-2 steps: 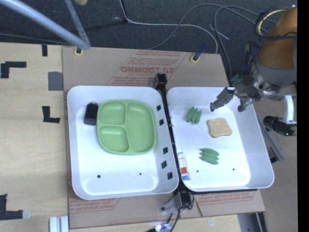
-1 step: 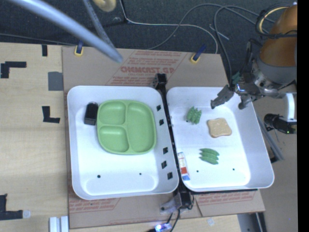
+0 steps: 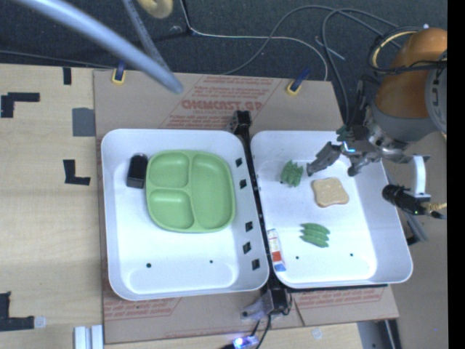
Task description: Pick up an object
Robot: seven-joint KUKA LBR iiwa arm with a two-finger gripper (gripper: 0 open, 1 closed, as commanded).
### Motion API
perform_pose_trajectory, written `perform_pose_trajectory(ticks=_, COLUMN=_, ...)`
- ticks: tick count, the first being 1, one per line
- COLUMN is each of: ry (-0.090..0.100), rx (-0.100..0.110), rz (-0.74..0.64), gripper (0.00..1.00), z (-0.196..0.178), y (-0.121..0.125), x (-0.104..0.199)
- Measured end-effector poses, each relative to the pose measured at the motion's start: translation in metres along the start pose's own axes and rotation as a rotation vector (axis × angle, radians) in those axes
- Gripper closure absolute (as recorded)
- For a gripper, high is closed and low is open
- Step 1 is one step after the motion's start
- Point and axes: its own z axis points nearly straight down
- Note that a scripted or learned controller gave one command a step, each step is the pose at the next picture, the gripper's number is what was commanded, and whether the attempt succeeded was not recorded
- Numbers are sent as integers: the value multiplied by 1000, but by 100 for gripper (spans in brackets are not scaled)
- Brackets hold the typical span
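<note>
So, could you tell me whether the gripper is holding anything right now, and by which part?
Nothing is held. The gripper is open above the right bin, beside the bread.

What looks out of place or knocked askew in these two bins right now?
Little stands out. A small red and white packet lies against the right bin's left wall rather than flat on the floor. The green divided plate sits slightly rotated in the left bin, with a black block touching its edge.

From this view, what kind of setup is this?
Likely a robot grasping test bench: two white bins on taped cardboard, toy items such as a green divided plate and a bread slice, and loose cables behind.
</note>
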Motion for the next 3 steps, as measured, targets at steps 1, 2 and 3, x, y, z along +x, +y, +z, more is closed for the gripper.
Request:
perform_pose_trajectory(ticks=1, ry=1, rx=2, rz=0, gripper=0, z=52, y=-9, x=7)
perform_pose_trajectory(ticks=2, ry=1, rx=1, rz=0, gripper=0, z=96, y=-11, x=9)
perform_pose_trajectory(ticks=3, ry=1, rx=-2, rz=-2, gripper=100, z=83, y=-10, x=10)
